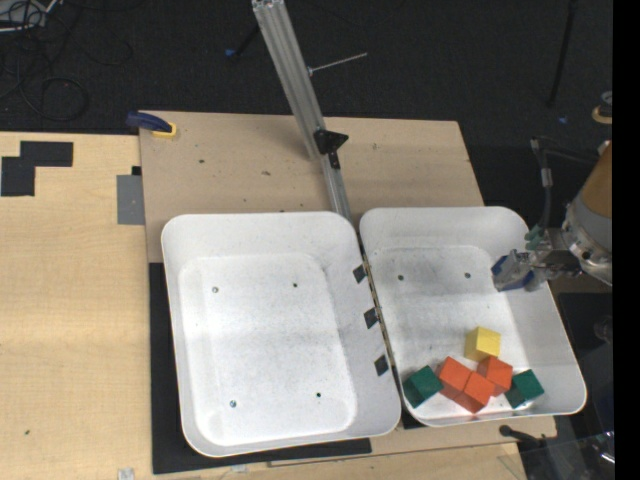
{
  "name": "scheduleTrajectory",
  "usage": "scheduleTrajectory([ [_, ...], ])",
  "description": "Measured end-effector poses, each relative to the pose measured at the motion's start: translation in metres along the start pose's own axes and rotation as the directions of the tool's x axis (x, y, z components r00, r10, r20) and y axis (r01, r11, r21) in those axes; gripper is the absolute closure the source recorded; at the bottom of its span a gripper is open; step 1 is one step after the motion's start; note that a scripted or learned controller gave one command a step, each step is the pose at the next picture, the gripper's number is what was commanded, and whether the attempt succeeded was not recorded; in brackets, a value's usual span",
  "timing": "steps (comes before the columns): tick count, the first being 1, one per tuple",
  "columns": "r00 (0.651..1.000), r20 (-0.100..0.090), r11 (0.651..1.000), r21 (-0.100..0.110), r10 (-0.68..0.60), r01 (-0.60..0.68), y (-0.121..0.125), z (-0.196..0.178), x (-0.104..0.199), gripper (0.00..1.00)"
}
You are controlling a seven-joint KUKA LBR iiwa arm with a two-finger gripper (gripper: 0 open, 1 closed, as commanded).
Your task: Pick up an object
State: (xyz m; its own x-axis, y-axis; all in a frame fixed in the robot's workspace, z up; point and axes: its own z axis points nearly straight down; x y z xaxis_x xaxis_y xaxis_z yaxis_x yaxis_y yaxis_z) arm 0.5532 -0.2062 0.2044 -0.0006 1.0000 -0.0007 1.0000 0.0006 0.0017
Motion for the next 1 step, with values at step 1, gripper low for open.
scheduleTrajectory([
  [1, 1.0, 0.0, 1.0, -0.001, -0.001, 0.001, 0.0008, -0.0526, -0.0011, 1.0],
])
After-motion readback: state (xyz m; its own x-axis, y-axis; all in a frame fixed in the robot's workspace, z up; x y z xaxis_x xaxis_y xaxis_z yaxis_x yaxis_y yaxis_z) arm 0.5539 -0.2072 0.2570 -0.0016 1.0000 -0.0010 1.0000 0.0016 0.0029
